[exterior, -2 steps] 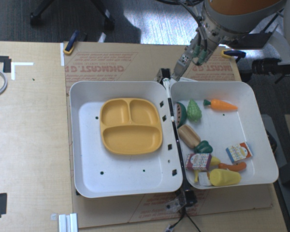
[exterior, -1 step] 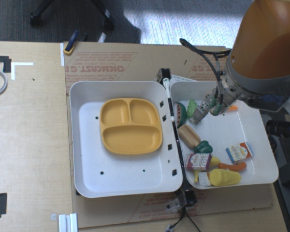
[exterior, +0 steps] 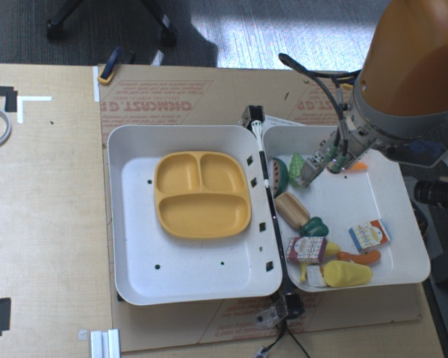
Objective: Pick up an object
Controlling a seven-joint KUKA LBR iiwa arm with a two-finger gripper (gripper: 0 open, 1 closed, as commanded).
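Note:
The right bin (exterior: 362,200) holds several toy foods. A watermelon slice (exterior: 278,176) and a green piece (exterior: 296,161) lie at its far left. A tan bread roll (exterior: 292,209) and a dark green item (exterior: 313,227) lie nearer. A pink packet (exterior: 308,249), a yellow fruit (exterior: 347,274), an orange carrot (exterior: 366,258) and a small carton (exterior: 369,235) sit toward the front. My gripper (exterior: 316,167) hangs low over the bin's far left part, right beside the green piece. A small orange bit (exterior: 358,167) lies just right of it.
The left bin (exterior: 134,207) carries a yellow divided plate (exterior: 203,195). The arm's big orange band (exterior: 414,43) looms over the right bin's far corner, with black cables (exterior: 313,77) looping to the wrist. Cardboard lies under both bins.

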